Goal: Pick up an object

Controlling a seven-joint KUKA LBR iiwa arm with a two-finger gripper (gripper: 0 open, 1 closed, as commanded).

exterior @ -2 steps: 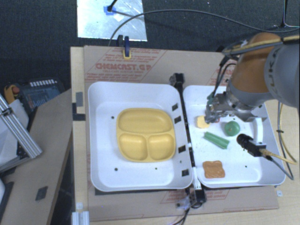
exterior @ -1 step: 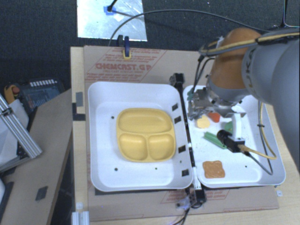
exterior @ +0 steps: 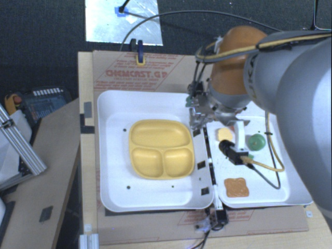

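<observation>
A yellow divided plate lies flat in the middle of the left bin. In the right bin I see a pale yellow piece, a green round thing and a brown toast-like slab near the front. My gripper hangs low over the left bin's right edge, just beside the plate's far right corner. Nothing shows between it and the plate. The grey arm and orange band cover the far part of the right bin.
A rim strip divides the two bins. Both bins rest on a cardboard sheet. A silver foil square lies behind the bench, and an aluminium rail and tools stand at the left.
</observation>
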